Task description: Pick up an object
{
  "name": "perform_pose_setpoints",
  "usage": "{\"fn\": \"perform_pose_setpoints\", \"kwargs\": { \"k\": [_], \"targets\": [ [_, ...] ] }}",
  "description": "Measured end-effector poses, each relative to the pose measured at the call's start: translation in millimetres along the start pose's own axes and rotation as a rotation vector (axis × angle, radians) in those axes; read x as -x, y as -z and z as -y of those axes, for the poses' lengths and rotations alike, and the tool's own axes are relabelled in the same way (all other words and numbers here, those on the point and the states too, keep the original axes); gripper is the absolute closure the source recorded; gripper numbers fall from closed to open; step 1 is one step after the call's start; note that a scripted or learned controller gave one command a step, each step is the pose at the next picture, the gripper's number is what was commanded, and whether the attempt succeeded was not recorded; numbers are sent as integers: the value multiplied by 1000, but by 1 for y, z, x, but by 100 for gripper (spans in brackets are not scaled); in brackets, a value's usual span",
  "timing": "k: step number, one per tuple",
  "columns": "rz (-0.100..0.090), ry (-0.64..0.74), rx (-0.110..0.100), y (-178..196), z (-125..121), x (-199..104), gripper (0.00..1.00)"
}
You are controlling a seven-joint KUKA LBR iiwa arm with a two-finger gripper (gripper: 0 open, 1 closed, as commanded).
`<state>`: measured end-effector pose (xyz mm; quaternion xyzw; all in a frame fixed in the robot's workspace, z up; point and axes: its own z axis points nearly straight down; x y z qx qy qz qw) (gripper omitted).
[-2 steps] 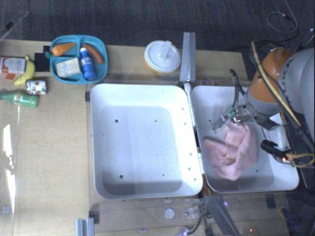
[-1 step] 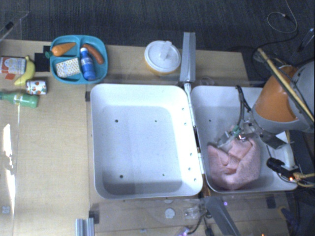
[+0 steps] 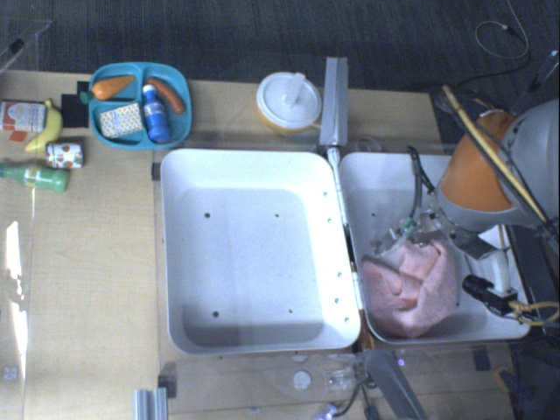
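At the far left of the bench (image 3: 79, 261), toward nine o'clock from the bins, a small group of play foods is lying: a banana (image 3: 45, 128), a little can (image 3: 65, 155) and a green bottle (image 3: 35, 177). Just to their right, at about eleven o'clock from the left bin (image 3: 249, 252), a blue divided tray (image 3: 142, 105) is holding a carrot, a blue bottle and other small pieces. A white lidded cup (image 3: 289, 101) is standing at twelve o'clock of the same bin, beside the grey post between the bins.

Further right, in the right bin (image 3: 376, 182), a crumpled pink cloth (image 3: 411, 287) is lying toward the six o'clock side, bunched into soft folds. This looks like the thing to be picked. The gripper (image 3: 418, 231) is hanging at the cloth's twelve o'clock edge, touching or nearly touching the upper folds, with the grey arm and its orange band (image 3: 472, 178) leaning in from three o'clock. Whether the jaws are apart or together cannot be told, since the wrist and cables are hiding them, and no cloth is visibly caught.

To do this step well, the arm is probably best aiming at a raised fold nearer the cloth's middle rather than the thin edge, pressing down enough to gather fabric before closing, then lifting straight up, staying clear of the bin wall at three o'clock.
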<state>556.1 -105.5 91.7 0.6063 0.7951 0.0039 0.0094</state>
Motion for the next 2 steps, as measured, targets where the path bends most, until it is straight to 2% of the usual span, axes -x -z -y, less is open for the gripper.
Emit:
{"fn": "perform_pose_setpoints", "kwargs": {
  "k": [1, 2],
  "targets": [
    [7, 2, 9, 13, -3, 2, 100],
    [-5, -349, -15, 65, -78, 20, 100]
  ]
}}
